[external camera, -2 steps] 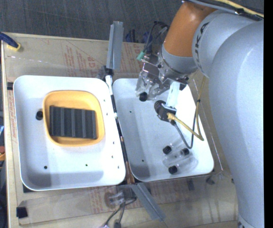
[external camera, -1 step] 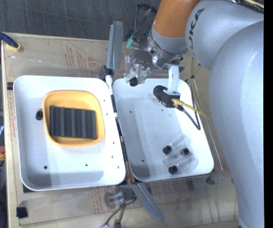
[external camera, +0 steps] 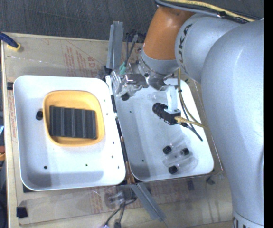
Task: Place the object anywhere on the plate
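Observation:
A yellow plate (external camera: pixel 73 99) with a dark ridged middle lies in the left bin (external camera: pixel 55 175). A clear plastic object with three black knobs (external camera: pixel 176 158) rests at the near right corner of the right bin (external camera: pixel 145 141). My gripper (external camera: pixel 122 85) hangs over the far left corner of the right bin, close to the wall between the two bins. It is well apart from the clear object and nothing shows in it. The wrist and orange band hide the bin's far edge.
A small black knob (external camera: pixel 39 114) sits in the left bin just left of the plate. A black cable fitting (external camera: pixel 164 113) hangs from the wrist over the middle of the right bin. The big grey arm covers the right side.

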Controlling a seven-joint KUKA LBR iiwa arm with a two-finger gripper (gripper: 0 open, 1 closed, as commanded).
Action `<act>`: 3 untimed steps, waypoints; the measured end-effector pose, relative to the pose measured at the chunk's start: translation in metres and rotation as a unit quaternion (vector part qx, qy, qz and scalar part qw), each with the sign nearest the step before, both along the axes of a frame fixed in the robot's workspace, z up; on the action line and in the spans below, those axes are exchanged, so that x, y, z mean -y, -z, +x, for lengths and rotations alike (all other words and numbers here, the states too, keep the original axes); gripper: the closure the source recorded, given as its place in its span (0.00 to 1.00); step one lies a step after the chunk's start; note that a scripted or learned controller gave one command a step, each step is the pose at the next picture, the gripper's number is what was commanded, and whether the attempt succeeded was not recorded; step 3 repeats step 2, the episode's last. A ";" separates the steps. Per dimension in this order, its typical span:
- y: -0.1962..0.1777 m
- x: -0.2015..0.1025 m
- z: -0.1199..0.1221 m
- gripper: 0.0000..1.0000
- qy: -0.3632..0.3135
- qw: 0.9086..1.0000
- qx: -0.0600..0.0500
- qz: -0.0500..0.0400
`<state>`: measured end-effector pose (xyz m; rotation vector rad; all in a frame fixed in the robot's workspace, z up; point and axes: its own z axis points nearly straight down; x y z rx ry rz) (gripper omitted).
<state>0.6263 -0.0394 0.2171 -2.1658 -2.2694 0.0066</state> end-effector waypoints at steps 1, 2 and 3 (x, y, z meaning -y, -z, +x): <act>0.021 -0.013 -0.039 1.00 -0.114 0.993 -0.001 0.001; 0.021 -0.013 -0.039 0.00 -0.114 0.994 0.000 0.000; 0.021 -0.013 -0.039 0.00 -0.114 0.994 0.000 0.000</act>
